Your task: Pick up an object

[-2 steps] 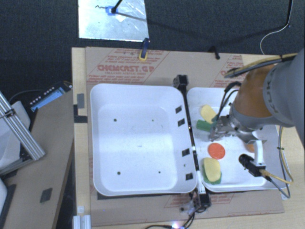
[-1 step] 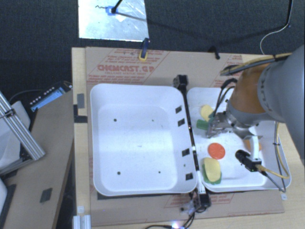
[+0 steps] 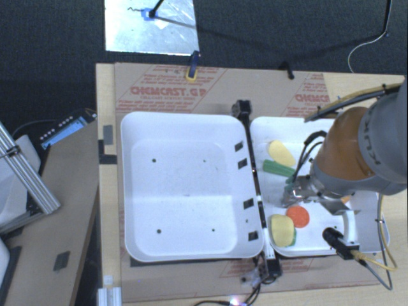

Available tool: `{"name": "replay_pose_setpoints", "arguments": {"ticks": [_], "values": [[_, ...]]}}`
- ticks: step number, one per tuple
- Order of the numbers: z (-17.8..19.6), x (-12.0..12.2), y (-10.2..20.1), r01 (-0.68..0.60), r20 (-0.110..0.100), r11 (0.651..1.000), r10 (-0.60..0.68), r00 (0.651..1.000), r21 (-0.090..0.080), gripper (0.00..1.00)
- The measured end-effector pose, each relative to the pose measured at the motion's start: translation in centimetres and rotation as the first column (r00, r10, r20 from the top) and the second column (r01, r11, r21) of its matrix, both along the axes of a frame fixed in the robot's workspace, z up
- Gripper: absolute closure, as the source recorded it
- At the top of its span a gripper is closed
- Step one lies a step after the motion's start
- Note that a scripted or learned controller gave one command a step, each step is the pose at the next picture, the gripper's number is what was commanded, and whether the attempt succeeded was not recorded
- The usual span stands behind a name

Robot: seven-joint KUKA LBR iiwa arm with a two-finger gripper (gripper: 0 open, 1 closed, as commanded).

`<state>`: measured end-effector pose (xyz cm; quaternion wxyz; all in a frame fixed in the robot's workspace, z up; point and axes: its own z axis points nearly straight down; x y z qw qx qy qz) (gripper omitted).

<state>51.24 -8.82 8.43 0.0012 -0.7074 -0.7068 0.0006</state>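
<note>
The right bin (image 3: 280, 129) holds a pale yellow rounded piece (image 3: 280, 151), a green elongated piece (image 3: 278, 168), a red-orange round piece (image 3: 298, 217) and a yellow-green piece (image 3: 282, 230) near the front wall. My gripper (image 3: 294, 194) is low in this bin, between the green piece and the red-orange one, just above the latter. The grey arm with its orange band (image 3: 344, 148) covers the bin's right half. Nothing shows between the gripper's tips.
The left bin (image 3: 185, 183) lies beside the right one, split from it by a black-clipped divider (image 3: 252, 171). Both bins rest on a cardboard sheet (image 3: 166, 91). A shiny foil square (image 3: 150, 18) lies beyond the bench.
</note>
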Motion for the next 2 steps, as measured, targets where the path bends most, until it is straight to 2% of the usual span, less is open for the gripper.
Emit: {"name": "replay_pose_setpoints", "arguments": {"ticks": [1,2], "values": [[9.7,2.6,-0.5,-0.006,0.015,1.000,0.006,1.000,-0.003,1.00],[29.8,2.8,-1.3,-0.006,0.024,1.000,0.006,1.000,-0.005,1.00]]}}
